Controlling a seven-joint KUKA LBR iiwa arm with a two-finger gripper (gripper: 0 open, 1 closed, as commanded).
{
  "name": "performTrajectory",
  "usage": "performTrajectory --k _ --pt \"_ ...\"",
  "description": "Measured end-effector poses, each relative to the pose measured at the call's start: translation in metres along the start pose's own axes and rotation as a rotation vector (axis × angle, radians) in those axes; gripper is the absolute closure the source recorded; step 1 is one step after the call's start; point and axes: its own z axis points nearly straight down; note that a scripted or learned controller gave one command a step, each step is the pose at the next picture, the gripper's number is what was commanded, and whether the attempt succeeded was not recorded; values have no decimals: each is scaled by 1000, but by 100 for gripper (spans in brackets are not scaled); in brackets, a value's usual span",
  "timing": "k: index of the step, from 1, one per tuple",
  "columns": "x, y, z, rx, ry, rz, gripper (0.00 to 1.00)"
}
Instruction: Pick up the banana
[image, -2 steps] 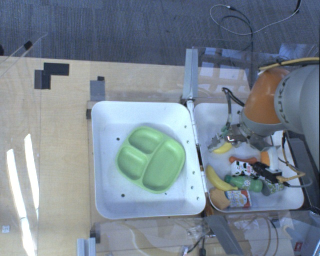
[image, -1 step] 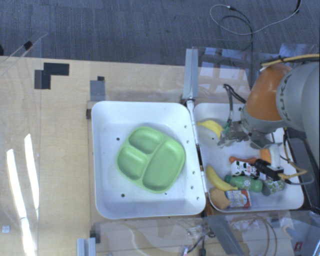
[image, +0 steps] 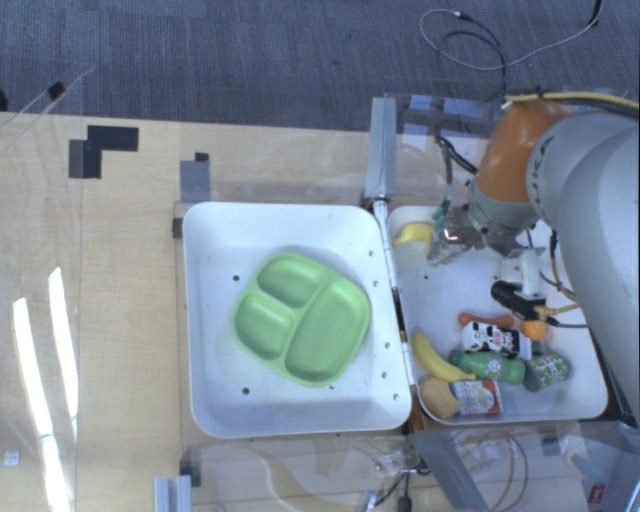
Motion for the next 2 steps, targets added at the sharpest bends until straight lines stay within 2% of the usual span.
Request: performTrajectory --k 1,2 --pt "32 -21 -100 0 1 -192 100" --pt "32 -21 -100 1 1 -193 0"
